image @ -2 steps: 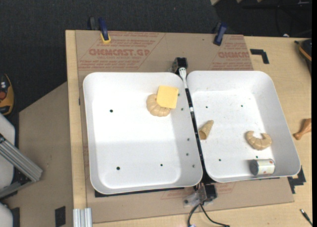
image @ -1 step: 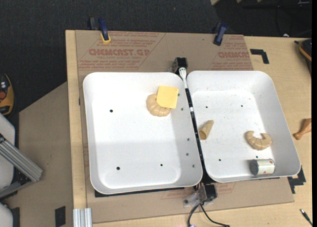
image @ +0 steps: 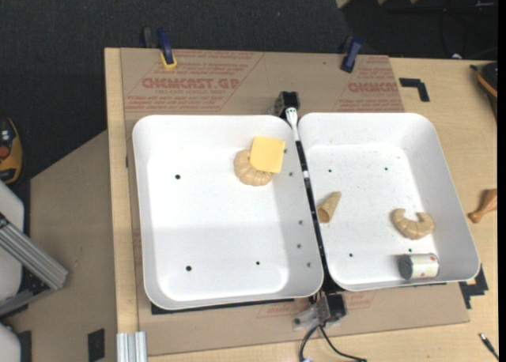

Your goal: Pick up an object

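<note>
- I have several candidates to pick from: a yellow square block (image: 267,154) lies partly on top of a tan croissant-shaped piece (image: 251,171) near the upper right of the left bin (image: 158,194).
- In the right bin (image: 443,163) I see a small tan cone (image: 328,205) close to the dividing edge, a second croissant (image: 413,224) toward the right, and a small cylinder (image: 418,265) near the bin's front wall.
- I can't tell how the hand stands, apart or together, so I wouldn't count on anything being gripped.
- My worry with the block: it overlaps the croissant, so a grasp could catch both or slide off.
- The cone sits near the rims between the bins, and I judge a descent there risks striking a rim.
- The cylinder could roll away, and the front wall crowds it.
- The surface (image: 198,76) under the bins is clamped at the back.
</note>
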